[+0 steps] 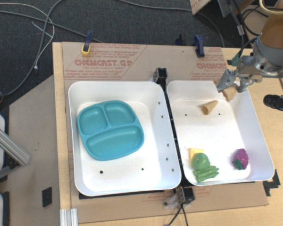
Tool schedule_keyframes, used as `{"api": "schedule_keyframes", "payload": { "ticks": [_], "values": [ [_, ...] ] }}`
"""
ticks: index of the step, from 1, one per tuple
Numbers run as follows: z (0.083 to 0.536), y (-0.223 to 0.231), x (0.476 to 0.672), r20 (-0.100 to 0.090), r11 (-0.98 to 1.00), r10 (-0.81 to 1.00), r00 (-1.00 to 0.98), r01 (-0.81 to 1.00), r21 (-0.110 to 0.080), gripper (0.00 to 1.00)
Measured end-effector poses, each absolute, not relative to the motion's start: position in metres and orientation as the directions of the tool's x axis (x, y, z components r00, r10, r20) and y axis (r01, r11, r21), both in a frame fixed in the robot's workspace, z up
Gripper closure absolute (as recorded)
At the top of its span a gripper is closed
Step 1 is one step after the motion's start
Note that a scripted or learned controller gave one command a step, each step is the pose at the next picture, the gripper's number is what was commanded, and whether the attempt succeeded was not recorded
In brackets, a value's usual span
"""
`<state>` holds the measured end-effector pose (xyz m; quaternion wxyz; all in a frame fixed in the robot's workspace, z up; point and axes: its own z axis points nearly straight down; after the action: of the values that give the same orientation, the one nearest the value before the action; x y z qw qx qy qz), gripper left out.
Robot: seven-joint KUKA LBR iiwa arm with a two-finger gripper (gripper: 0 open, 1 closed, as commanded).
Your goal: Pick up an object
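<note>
cone [208, 108] lower-left of fingers [225, 84] — apart

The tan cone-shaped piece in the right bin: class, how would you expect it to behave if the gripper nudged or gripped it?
The tan cone-shaped piece lies on its side on the right bin floor, so a nudge would probably roll it in a curve around its narrow end. Its tapered sides may let it squirt from a pinch. It looks small, probably light.
</note>
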<state>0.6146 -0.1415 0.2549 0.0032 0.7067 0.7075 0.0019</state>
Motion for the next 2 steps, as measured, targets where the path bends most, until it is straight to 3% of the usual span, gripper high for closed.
{"api": "schedule_keyframes", "payload": {
  "ticks": [1,2],
  "values": [
    [0.272,-0.142,0.615,-0.001,0.001,1.000,-0.001,1.000,0.004,1.00],
    [0.269,-0.086,0.595,0.003,0.005,1.000,-0.005,1.000,-0.003,1.00]
  ]
}}
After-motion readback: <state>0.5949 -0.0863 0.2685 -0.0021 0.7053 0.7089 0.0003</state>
